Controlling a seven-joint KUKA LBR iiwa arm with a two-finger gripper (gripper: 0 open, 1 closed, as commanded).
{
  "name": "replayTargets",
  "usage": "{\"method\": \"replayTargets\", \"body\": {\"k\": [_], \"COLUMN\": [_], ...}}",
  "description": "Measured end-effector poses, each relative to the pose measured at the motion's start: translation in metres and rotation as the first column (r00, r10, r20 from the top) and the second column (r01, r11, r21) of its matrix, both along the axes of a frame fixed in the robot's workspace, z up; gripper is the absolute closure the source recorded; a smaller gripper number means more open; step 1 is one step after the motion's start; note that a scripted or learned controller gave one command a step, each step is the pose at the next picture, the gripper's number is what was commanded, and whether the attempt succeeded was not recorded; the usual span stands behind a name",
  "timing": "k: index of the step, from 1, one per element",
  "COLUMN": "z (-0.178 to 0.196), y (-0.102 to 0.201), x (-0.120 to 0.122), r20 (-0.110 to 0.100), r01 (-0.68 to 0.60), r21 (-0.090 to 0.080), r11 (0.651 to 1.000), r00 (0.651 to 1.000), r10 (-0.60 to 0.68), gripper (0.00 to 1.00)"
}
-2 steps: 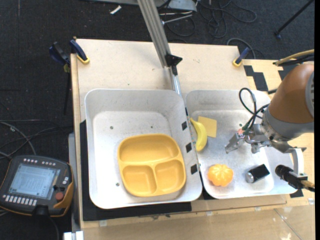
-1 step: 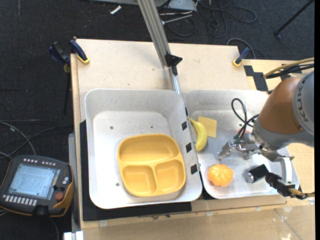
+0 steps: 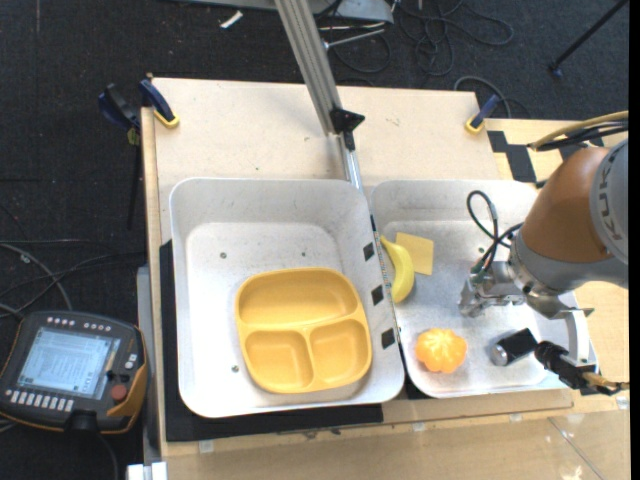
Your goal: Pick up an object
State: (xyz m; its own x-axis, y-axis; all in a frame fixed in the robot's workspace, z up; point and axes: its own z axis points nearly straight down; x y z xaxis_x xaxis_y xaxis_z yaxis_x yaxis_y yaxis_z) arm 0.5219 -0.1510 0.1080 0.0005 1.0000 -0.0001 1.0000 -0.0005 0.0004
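Just beside end effector (image 3: 484, 295), orange (image 3: 441, 351), lower left

Robotics lab: teach pendant (image 3: 70, 371), floor cables (image 3: 430, 23).

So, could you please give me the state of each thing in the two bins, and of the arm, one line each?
Tray: upright, lying flat in the left bin, compartments bare.
Banana: lying in the right bin, by the divider.
Yellow block: lying flat, touching the banana.
Orange: resting near the front wall, apart from the others.
Gripper: low over the right bin, holding nothing visible.
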Motion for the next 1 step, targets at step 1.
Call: {"method": "replayTargets", "body": {"k": [1], "z": [0.0520], "y": [-0.0062], "x": [-0.0076], "r20": [0.004], "r01": [0.001], "r21": [-0.001], "r11": [1.000], "r00": [1.000], "r10": [-0.001], "gripper": [1.00]}}
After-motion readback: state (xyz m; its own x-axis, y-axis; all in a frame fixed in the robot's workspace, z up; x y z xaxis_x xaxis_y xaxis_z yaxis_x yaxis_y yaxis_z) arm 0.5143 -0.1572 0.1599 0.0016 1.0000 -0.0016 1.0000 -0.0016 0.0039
